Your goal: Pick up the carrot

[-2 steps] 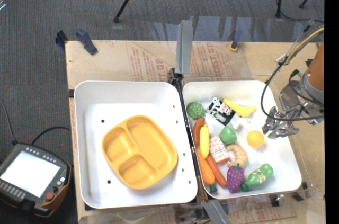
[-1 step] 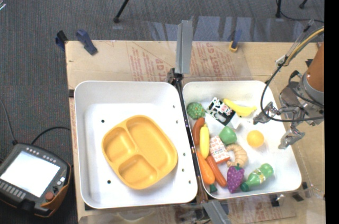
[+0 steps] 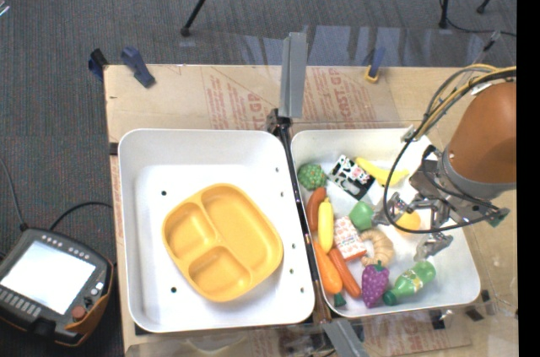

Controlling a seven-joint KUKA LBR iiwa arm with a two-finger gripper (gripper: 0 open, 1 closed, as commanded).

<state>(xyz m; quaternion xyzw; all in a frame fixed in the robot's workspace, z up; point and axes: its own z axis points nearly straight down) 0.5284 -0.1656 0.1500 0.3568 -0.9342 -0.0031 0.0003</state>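
Fingers [image 3: 435, 244] of the gripper [image 3: 413, 230] look spread apart, and you can see nothing gripped between them. They hang over the right side of the right bin [image 3: 469, 283], with a small yellow thing [image 3: 411, 221] just beside them. You cannot tell if they touch it.

The arm [image 3: 494, 132] comes in from your right, with its orange band over the right bin's right edge.

The left bin [image 3: 135, 178] holds a yellow plate [image 3: 224, 241] with three parts. It lies flat in the middle of that bin.

Now look in the right bin. The carrot [image 3: 327, 267] lies along the left wall, near the front left corner. Its green top points to the front edge. It is well apart from the gripper. A red long thing [image 3: 347, 273] lies touching it on the right. Another orange long thing [image 3: 315, 208] lies higher up along the same wall, with a yellow corn cob [image 3: 326, 226] beside it.

A banana [image 3: 381, 173] lies near the back edge. A black and white box [image 3: 348, 175] sits beside it. A green bottle [image 3: 412, 280] lies near the front edge, with purple grapes [image 3: 374, 278] to its left. In the middle you see a red and white box [image 3: 346, 236], a tan ring [image 3: 378, 244] and a green apple [image 3: 361, 215]. A green bumpy ball [image 3: 311, 175] sits near the back left corner.
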